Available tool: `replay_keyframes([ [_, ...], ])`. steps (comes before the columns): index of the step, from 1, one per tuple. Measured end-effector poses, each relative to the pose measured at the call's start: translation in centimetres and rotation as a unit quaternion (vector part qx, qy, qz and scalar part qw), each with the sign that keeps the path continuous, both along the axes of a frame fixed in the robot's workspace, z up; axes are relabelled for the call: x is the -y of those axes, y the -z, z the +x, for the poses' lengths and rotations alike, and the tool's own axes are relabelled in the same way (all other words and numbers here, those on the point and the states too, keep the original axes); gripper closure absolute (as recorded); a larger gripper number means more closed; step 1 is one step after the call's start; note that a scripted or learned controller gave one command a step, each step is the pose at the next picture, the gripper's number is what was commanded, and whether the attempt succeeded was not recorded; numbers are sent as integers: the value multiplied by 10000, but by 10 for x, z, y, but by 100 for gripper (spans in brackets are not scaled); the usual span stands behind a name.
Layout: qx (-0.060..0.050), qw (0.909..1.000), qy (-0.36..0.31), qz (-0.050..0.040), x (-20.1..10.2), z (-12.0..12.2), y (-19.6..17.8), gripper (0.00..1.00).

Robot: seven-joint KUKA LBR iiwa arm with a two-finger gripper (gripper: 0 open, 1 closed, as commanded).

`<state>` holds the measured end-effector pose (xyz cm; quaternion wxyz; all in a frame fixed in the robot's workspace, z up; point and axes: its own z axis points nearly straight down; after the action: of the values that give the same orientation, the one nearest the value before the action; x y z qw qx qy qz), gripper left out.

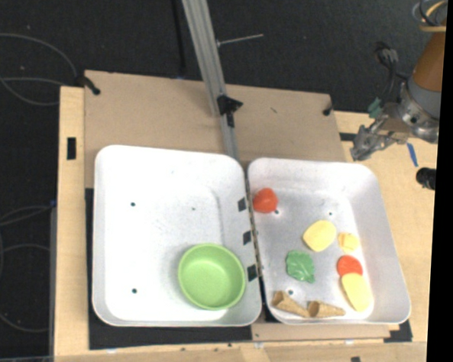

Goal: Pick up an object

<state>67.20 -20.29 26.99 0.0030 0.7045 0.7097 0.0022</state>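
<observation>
The right bin (pixel 364 181) holds several small toy foods. A red tomato (pixel 265 201) lies near its far left corner. In the middle are a yellow lump (pixel 319 236), a small yellow piece (pixel 349 241) and a green leafy piece (pixel 301 267). A red piece (pixel 349 265) touches a yellow-orange piece (pixel 357 291) at the right. Two brown cones (pixel 306 306) lie along the near wall. My gripper (pixel 364 146) hangs beyond the bin's far right corner, above the bench, with nothing seen in it.
The left bin (pixel 133 201) holds a green bowl (pixel 211 276) near its front right corner. A grey metal post (pixel 211 64) slants up from between the bins at the back. Cables lie on the dark floor to the left.
</observation>
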Motion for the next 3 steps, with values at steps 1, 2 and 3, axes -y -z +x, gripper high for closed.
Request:
replay_keyframes([
  [1, -23, 10000, 3, 9, -54, -17, -7, 100],
  [2, -38, 10000, 12, 4, -98, -42, 6, 100],
  [3, -40, 10000, 10, 4, -148, -63, 19, 100],
])
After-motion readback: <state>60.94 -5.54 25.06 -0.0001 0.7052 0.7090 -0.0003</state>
